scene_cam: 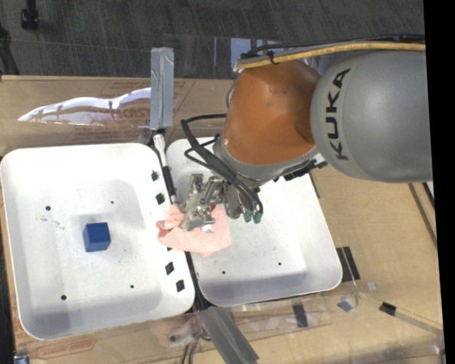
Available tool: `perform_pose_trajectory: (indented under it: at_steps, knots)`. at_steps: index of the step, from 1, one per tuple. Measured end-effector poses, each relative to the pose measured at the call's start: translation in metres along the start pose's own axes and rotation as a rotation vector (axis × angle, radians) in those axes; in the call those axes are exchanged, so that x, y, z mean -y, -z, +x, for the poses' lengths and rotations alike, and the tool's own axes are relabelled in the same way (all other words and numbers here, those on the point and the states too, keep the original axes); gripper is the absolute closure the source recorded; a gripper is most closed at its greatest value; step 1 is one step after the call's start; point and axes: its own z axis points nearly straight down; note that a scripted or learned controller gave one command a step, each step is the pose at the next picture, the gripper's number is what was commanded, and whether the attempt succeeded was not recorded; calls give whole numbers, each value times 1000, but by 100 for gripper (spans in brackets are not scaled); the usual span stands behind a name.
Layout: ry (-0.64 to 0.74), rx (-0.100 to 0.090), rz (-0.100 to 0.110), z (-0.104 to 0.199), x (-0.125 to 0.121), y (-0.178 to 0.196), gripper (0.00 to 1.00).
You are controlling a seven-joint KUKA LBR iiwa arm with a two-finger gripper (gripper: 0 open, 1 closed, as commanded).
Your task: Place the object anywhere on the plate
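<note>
1. Arm: KUKA arm [346, 116], grey with orange band, enters from 3 o'clock and hangs over the right bin [308, 242].

2. Gripper [201, 211]: low over the right bin's 9 o'clock edge, directly on top of item 3. Whether it is apart, together or clamped cannot be told; cables and the wrist hide it.

3. Pink object [201, 234]: soft, crumpled, cloth-like; lies in the right bin near its 9 o'clock wall, touching or just under the gripper. Probably the task's thing, though this is a judgement.

4. Blue cube [96, 236]: rests in the left bin [35, 181], toward 8 o'clock of its centre, well apart from the gripper.

5. Plate: no plate is identifiable.

Progress: early stage. A grasp appears under way at best; lifting, carrying and setting down remain. Placement not yet done.
</note>
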Motion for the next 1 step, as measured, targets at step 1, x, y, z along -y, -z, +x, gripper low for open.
perform_pose_trajectory:
  at_steps: [1]
  knots:
    - [5, 1, 0, 27, -49, 10, 100]
